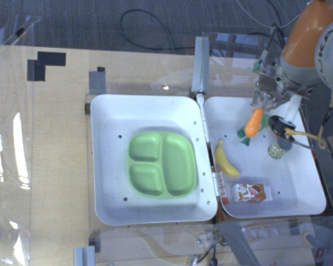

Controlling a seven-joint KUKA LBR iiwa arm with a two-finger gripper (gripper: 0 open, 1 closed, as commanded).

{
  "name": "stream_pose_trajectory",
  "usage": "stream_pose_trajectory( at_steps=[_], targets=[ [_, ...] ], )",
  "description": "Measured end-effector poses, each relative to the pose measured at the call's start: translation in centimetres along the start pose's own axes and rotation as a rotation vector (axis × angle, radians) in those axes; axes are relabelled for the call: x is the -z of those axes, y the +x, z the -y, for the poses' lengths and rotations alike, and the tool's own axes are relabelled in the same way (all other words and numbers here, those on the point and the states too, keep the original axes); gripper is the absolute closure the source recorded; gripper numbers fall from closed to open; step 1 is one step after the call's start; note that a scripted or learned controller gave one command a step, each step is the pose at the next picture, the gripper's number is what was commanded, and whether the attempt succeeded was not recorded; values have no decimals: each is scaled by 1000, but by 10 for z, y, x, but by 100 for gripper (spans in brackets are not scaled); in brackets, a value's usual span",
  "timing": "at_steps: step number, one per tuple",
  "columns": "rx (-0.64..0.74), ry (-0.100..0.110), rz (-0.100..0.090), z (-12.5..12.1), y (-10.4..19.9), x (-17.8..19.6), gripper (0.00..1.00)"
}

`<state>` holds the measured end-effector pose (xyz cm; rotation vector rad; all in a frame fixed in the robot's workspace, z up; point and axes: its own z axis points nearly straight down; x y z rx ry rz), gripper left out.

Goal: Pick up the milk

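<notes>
Presently the gripper [265,100] sits in the upper right of the frame, over the top edge of the right bin [299,187]. Whether it is open or closed cannot be made out from this angle. The upper end of a carrot [254,123] lies right at its tip, but I cannot tell whether the carrot is actually held or only lying beneath it.

The milk [250,193] is a small brown and white carton lying flat near the lower edge of the right bin, well apart from the gripper.

The main risk, as I judge it, is a grab on the wrong thing. The carrot is the closest item, so a descent from here would meet it and not the milk. The carton also lies flat and close to the bin's lower wall, so a poorly aligned approach could push it against the wall or slip off its broad face.

A small green can [277,149] stands just below and right of the carrot, and a banana [226,161] lies up and left of the milk. Neither touches the carton.

The left bin [108,165] holds a green divided plate [161,164], clear of the route. Both bins rest on the pale wooden surface [44,148].
</notes>
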<state>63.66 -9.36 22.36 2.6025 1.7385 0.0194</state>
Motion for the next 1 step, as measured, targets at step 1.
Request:
stream_pose_trajectory(
  at_steps=[1],
  targets=[
    [-93, 14, 4, 32, -24, -43, 100]
  ],
)
